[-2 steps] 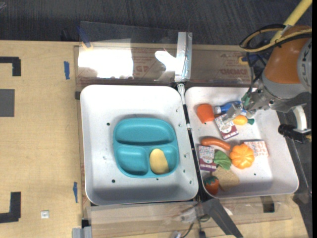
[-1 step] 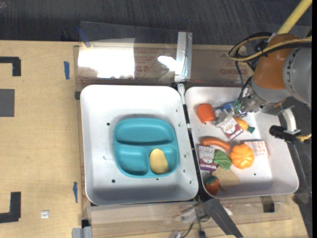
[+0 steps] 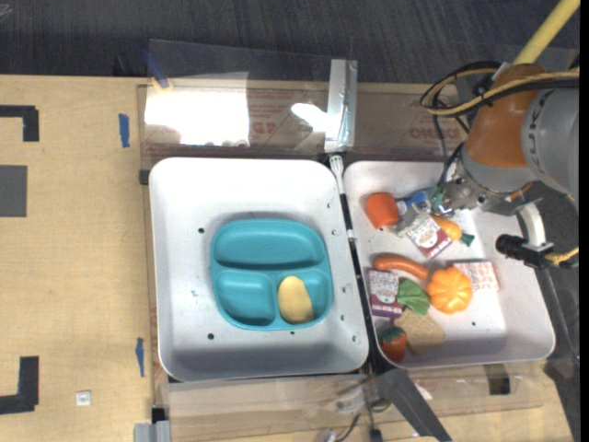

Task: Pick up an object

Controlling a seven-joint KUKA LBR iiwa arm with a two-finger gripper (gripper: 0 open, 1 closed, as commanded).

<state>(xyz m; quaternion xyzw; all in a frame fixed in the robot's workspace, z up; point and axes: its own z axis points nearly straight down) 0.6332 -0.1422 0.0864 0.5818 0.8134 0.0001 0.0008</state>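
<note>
Right bin [image 3: 525,334]: mixed toys, heaped for picking.
Hand [image 3: 448,201] low at its back edge beside packets [image 3: 428,230]; grip state cannot be told.

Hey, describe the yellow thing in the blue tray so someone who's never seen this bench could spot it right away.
Start at the left white bin, which holds a teal divided tray. In the tray's lower right compartment lies a pale yellow, egg-shaped piece, like a lemon or potato. It sits alone, unlike the cluttered toys in the right bin.
</note>
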